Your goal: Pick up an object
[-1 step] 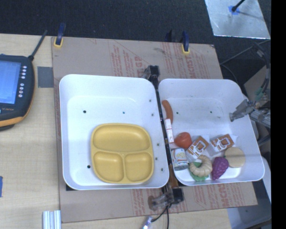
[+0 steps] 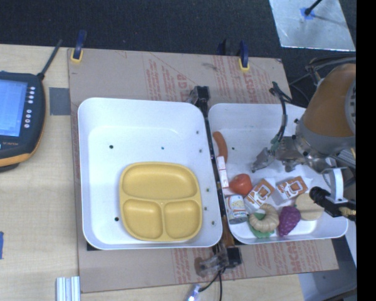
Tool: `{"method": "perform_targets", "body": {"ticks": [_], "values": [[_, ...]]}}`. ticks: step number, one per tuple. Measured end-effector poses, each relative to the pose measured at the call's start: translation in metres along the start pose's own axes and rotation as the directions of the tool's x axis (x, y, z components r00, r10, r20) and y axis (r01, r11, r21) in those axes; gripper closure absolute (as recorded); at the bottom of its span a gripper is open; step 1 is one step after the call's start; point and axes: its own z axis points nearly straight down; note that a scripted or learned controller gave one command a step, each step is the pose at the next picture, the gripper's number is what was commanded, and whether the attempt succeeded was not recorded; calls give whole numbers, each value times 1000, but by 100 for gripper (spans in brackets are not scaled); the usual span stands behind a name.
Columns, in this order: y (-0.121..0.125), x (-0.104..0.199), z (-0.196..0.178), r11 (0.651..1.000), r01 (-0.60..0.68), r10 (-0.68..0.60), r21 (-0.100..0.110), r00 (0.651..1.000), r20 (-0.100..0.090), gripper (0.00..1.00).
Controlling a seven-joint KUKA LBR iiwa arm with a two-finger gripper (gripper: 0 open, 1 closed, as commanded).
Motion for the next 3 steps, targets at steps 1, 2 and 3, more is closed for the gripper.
{"method": "perform_targets", "body": {"ticks": [1, 2, 3], "values": [[8, -68, -83, 1000, -3, 3, -6, 1000, 2, 0], [-71, -52, 11, 1000, -1, 1, -3, 1000, 0, 0], [17, -67, -42, 1000, -3, 3, -7, 1000, 1, 0]]}}
